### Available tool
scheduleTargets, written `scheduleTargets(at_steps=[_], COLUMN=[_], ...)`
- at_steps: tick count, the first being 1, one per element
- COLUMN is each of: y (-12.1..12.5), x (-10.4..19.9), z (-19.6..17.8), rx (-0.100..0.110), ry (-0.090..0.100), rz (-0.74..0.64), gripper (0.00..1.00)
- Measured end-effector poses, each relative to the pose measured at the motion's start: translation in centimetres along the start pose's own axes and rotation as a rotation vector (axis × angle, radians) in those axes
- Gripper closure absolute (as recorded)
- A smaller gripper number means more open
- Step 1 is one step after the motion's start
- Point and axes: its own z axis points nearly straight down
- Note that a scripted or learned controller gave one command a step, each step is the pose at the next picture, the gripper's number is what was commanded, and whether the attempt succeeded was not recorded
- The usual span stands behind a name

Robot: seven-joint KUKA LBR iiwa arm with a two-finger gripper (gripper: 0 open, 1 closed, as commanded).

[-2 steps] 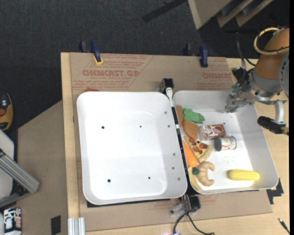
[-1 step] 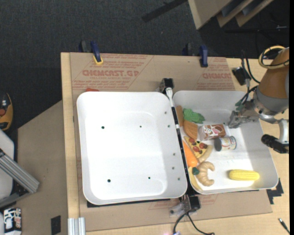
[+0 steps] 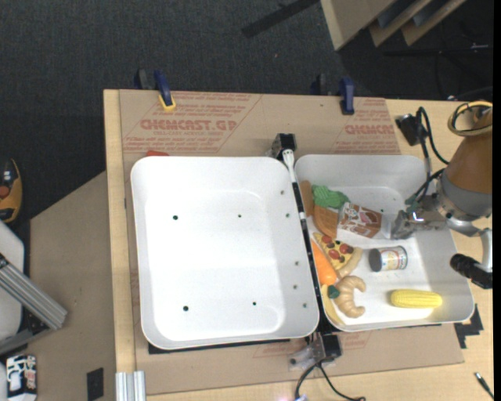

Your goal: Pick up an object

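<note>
Dark carpet floor around my light wooden bench.
I see a brown cardboard sheet held by two blue clamps, with pale wooden furniture beyond.

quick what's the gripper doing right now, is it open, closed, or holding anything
Gripper: over the right bin, near the small jar; whether it is open or closed cannot be told.

Red "CHEMCAST GP" lettering is printed on the brown board.
</note>
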Motion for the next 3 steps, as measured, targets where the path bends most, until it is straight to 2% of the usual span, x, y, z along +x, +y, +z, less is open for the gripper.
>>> scheduleTargets(at_steps=[1,2,3], y=[-4.2,-9.2,-8.9], x=[-0.4,0.6,0.0], z=[0.0,0.1,0.1], rx=[0.000,0.002,-0.005], ry=[0.000,0.001,-0.003], rz=[0.001,0.001,-0.001], gripper=[1.00,1.00,1.00])
